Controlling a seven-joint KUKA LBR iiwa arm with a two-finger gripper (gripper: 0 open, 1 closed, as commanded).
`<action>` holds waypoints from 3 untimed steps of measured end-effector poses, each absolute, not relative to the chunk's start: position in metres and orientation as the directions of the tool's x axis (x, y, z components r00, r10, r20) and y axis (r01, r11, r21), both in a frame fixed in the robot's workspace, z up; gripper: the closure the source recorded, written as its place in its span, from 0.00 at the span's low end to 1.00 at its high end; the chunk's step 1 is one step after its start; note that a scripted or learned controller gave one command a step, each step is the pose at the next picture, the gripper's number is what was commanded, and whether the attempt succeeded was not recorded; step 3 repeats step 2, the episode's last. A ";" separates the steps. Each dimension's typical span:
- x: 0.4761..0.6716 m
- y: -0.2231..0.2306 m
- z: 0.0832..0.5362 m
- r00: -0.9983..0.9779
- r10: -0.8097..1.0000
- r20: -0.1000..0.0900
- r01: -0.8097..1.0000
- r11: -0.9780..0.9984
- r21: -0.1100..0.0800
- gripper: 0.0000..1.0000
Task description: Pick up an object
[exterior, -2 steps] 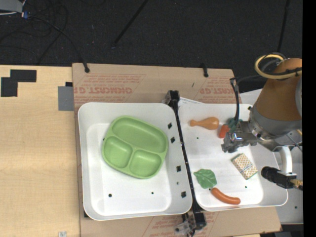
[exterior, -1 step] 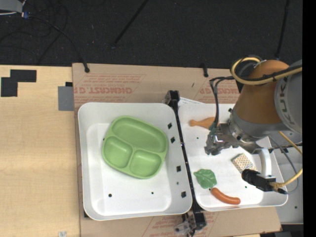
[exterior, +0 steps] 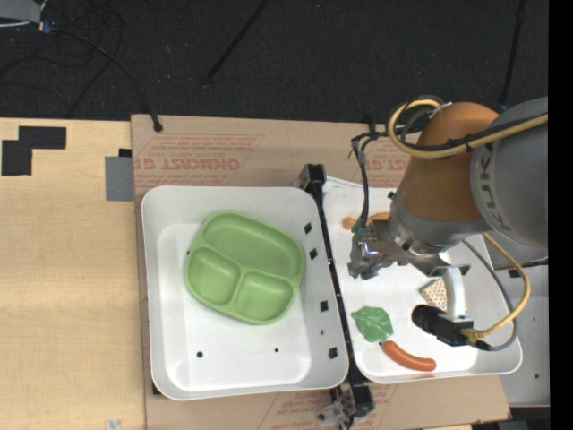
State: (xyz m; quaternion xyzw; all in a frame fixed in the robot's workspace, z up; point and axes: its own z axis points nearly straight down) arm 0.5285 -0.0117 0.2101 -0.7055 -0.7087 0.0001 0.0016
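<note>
**Gripper low in the right bin, nothing lifted yet**

The grey arm with its orange band (exterior: pixel 448 177) rises closest to the lens and covers much of the shallow white right bin (exterior: pixel 488 352). Its gripper (exterior: pixel 365 262) hangs low by that bin's left wall, about midway along it. Whether the gripper is spread or pressed together I cannot tell from this angle, and nothing can be seen held in it.

The things to choose from lie in this bin:

- **Nearest the gripper:** a flat green leaf-shaped toy (exterior: pixel 371 321) lies just beside it, toward the bin's near edge and close to the left wall.
- **Near edge:** a red-orange toy sausage (exterior: pixel 409 357) lies along this edge, near the leaf.
- **Middle:** a small tan waffle-patterned piece (exterior: pixel 435 291) shows partly from under the arm.
- **Far edge:** a small orange piece (exterior: pixel 380 215) shows a sliver behind the wrist — too hidden to name.

The shallow white left bin (exterior: pixel 224 356) holds a light green divided plastic plate (exterior: pixel 243 267) at its middle, well apart from the gripper.

I judge the step in hand to be the approach or the descent for a grasp, with the pickup not yet made. No object sits clearly beneath the gripper. The next move likely calls for shifting toward the near edge to centre over the leaf, then going down to the floor, because the leaf is thin and lies flat. The wall close by leaves little room on that side — a poor line could scrape it or close on nothing.
</note>
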 end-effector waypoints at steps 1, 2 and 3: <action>0.517 0.049 0.218 -0.006 1.000 0.003 1.000 0.006 -0.004 1.00; 0.507 0.101 0.214 -0.005 1.000 0.001 1.000 0.005 -0.005 1.00; 0.507 0.101 0.214 -0.005 1.000 0.001 1.000 0.005 -0.005 1.00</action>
